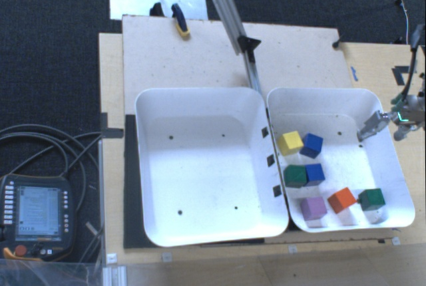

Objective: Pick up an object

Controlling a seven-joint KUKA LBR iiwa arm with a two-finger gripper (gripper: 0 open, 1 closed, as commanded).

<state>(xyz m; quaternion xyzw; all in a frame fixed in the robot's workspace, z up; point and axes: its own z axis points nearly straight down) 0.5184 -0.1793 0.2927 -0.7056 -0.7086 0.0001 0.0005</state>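
Gripper (370, 126) hovers at the right bin's (333, 105) far-right rim, nothing held, finger spread unclear; blocks lie down-left, blue cube (311, 145) nearest.

My bench (200, 52) is pale board over dark carpet (53, 25). A control pendant (34, 215) with black cables (60, 145) lies at its left.

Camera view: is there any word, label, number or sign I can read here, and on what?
None can be read.
Pendant: its screen shows lines and buttons, too small and blurred to read.
Blue mark on the bench: too small to tell if it is text.
Blocks, such as the yellow block, and the right bin: no markings seen.
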